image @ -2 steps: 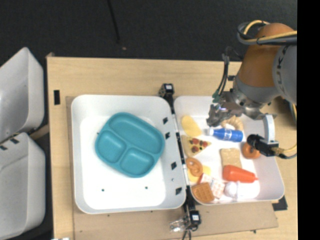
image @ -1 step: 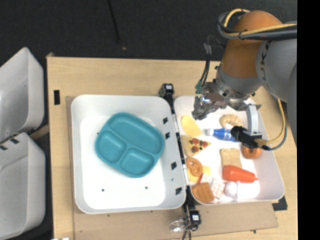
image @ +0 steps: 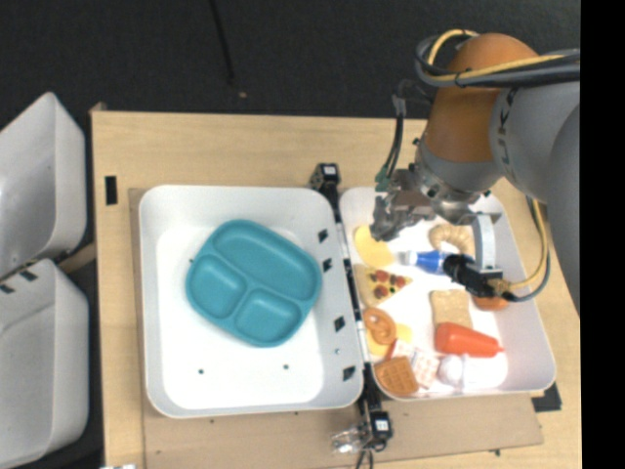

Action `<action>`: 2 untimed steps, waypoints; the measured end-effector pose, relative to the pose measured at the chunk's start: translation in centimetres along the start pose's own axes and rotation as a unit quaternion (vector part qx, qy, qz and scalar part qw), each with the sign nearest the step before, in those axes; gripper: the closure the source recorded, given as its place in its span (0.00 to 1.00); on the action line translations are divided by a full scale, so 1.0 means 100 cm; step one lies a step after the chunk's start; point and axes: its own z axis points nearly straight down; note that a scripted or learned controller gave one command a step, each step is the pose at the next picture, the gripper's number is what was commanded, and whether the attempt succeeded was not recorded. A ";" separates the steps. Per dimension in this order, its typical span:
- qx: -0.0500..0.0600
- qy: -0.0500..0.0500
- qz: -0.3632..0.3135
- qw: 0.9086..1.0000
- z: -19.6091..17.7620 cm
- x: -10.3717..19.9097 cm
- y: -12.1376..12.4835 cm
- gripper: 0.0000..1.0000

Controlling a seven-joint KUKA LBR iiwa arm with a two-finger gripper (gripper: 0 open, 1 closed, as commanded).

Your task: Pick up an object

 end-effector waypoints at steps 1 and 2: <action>-0.002 0.000 0.002 1.000 -0.020 -0.005 -0.006 1.00; -0.002 0.000 0.001 1.000 -0.020 -0.006 0.001 1.00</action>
